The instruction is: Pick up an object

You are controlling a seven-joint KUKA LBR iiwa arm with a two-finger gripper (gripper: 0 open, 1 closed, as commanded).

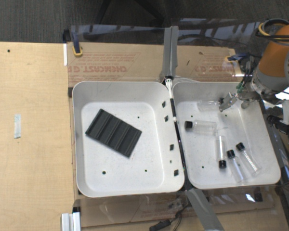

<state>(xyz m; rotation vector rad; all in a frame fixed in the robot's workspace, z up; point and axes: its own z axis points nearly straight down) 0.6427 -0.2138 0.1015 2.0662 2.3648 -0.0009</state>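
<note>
My tool (226, 102) hangs over the far end of the right bin (272, 174), nothing visibly in its grasp.

I cannot tell how far it is open. The nearest clear vial (201, 125) lies just toward the camera and leftward of it, long axis running across the bin. I count four black-capped vials here; the left bin (79, 177) holds one dark ribbed slab (113, 133).

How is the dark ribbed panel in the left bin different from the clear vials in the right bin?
The dark ribbed panel is flat, rectangular and opaque; the clear vials are slim tubes, see-through, with black caps. The panel lies alone in the left bin, while several vials lie scattered in the right bin, nearer the gripper. Both kinds lie on a bin floor, untouched by the gripper.
</note>
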